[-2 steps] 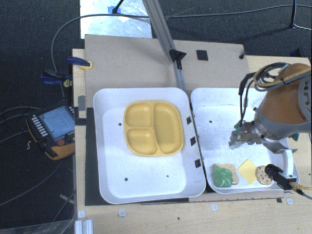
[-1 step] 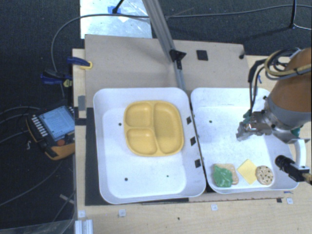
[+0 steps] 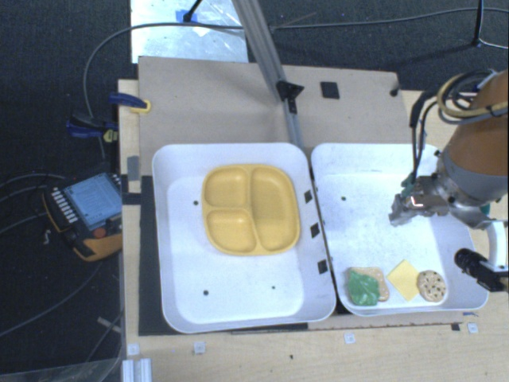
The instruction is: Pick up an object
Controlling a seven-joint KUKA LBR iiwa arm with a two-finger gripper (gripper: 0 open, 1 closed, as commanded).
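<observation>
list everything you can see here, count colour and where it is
bins: 2, white, side by side on the bench
divided plate: 1, yellow, three compartments, in the left bin
toast with green topping: 1, tan and green, near edge of the right bin
cheese slice: 1, yellow, right bin, between the toast and the cookie
cookie: 1, tan with dark specks, right bin, near right corner
handheld device: 1, blue and orange, on the floor left of the bench
clamps: 2, blue and yellow, at the bench's left edge
arm: 1, grey and orange, over the right bin
gripper: 1, grey, above the right bin
</observation>
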